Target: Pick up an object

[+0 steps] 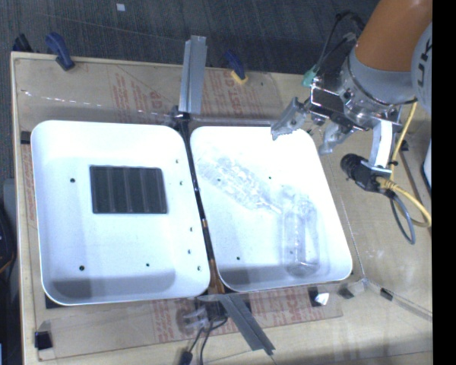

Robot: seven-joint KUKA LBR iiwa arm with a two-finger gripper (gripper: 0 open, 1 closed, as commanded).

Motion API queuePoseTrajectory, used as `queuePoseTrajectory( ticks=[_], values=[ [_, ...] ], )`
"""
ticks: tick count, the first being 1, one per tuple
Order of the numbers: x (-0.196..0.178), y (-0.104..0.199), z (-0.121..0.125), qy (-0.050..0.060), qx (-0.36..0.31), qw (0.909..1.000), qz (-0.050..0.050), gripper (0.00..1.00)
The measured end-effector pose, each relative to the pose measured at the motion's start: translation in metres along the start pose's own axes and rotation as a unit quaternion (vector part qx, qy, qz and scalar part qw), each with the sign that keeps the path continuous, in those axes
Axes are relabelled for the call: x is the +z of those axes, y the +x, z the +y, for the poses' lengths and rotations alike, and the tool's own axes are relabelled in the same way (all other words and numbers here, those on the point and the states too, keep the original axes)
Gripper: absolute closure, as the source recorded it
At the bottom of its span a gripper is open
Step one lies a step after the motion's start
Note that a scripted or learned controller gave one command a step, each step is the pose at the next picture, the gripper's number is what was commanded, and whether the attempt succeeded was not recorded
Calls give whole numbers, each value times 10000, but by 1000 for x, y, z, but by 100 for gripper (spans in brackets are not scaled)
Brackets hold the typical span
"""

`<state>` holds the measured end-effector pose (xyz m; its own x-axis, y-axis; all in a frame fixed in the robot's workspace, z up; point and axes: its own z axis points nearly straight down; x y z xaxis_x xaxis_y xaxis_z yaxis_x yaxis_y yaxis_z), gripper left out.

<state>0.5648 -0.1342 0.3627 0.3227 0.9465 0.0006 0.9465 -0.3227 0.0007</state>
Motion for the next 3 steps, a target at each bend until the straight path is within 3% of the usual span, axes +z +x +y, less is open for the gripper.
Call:
queuePoseTrajectory(
  ticks=[1, 2, 3],
  values=[
    [50, -41, -35, 20, 828, 9966, -4, 0],
    [82, -47, -77, 27, -468, 9989, -3, 0],
    [72, -47, -76, 30, -490, 9988, -6, 100]
  ],
)
